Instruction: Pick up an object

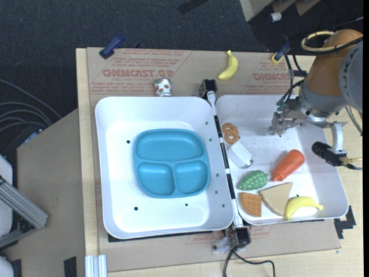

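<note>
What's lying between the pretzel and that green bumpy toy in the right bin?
In the camera view, a small white block lies between the pretzel and the green toy, on the right bin's floor.

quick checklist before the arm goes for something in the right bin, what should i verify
1. Pincer above the right white bin, near its upper wall: ok.
2. Pincer carrying nothing: cannot tell, the tips are too small and blurred.
3. Targets present in that bin: ok. An orange carrot-shaped toy, a green bumpy toy, a brown pretzel and a white block lie there.
4. Isolated target: ok for the carrot-shaped toy, which lies apart from its neighbours.
5. Crowding at the bin's lower corner: not ok. A tan wedge, a waffle piece and a yellow banana touch or overlap.
</note>
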Robot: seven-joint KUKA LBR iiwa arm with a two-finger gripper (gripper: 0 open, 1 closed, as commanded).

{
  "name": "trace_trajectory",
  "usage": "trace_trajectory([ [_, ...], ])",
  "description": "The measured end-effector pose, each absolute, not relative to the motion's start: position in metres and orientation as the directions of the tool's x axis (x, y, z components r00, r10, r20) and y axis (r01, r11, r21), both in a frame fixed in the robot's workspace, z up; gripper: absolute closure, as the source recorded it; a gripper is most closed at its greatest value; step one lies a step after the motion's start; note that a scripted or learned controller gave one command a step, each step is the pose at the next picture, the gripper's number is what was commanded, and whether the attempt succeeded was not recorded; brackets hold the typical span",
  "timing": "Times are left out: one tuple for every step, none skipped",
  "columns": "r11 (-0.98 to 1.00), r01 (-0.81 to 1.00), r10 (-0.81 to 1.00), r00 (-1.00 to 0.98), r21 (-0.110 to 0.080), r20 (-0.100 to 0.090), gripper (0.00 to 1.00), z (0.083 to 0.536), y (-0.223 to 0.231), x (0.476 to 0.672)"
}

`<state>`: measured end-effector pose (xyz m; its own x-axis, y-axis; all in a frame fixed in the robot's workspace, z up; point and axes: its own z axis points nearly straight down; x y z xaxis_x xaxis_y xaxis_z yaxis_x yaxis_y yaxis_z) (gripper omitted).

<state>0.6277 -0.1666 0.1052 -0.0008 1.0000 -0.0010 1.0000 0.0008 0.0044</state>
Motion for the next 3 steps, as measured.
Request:
trace_trajectory([
  [0.001, 1.0, 1.0, -0.001, 0.004, -0.001, 0.0, 0.105, -0.167, 0.628],
  [0.0, 1.0, 1.0, 0.0, 0.001, -0.001, 0.0, 0.085, -0.194, 0.666],
  [0.003, 1.0, 1.0, -0.003, 0.004, -0.003, 1.0, 0.096, -0.194, 0.668],
])
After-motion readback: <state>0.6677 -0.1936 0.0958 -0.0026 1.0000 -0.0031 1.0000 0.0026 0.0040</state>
